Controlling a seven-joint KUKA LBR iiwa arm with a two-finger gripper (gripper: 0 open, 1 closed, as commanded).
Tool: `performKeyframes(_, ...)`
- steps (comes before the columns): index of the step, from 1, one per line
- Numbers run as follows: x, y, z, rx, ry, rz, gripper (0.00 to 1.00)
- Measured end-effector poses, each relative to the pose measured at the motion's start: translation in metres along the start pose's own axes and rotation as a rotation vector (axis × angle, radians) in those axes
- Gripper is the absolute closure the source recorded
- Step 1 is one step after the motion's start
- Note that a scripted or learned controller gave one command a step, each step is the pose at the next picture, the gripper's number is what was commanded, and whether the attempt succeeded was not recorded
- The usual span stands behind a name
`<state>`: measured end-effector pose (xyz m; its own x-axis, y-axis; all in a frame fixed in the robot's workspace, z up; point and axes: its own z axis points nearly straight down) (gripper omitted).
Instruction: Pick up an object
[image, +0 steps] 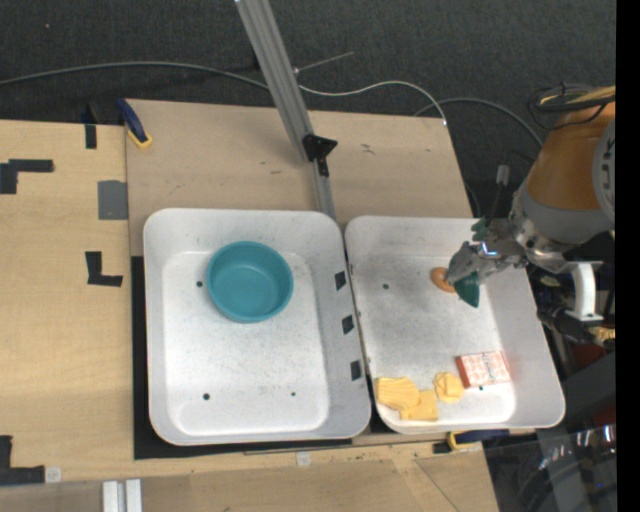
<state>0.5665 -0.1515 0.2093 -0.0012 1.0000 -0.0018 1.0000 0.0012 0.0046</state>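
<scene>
- We see a pale wooden worktop (60, 300), marked with dark tape pieces.
- On it sit two shallow white bins, the left bin (160, 330) and the right bin (535, 395), touching side by side.
- A blue-and-yellow clamp (134, 124) lies near the worktop's far edge.

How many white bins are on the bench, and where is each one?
2. The left bin holds a teal bowl. The right bin lies beside it, under the gripper; no others are seen.
</scene>
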Motion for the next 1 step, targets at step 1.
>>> performKeyframes(1, 0.0003, 0.0007, -0.0224, 0.003, 0.001, 0.000, 1.00)
